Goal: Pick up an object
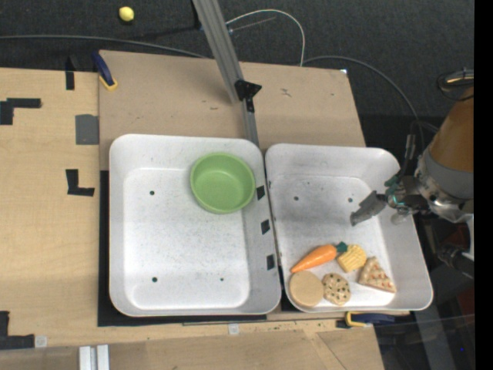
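Note:
In the right bin (323,156), near its front edge, lie an orange toy carrot (314,257), a yellow corn piece (352,257), a pizza-like wedge (376,274), a chocolate-chip cookie (336,288) and a round tan disc (306,290). My gripper (379,214) hangs over the right side of this bin, above and to the right of the carrot and corn. It is open, with nothing between its fingers. One dark finger (366,209) points down to the left.
A green bowl (223,182) sits in the back right corner of the left bin (146,230). A metal pole (223,45) slants down to the divider between the bins. A small yellow ball (126,13) lies far off at the back.

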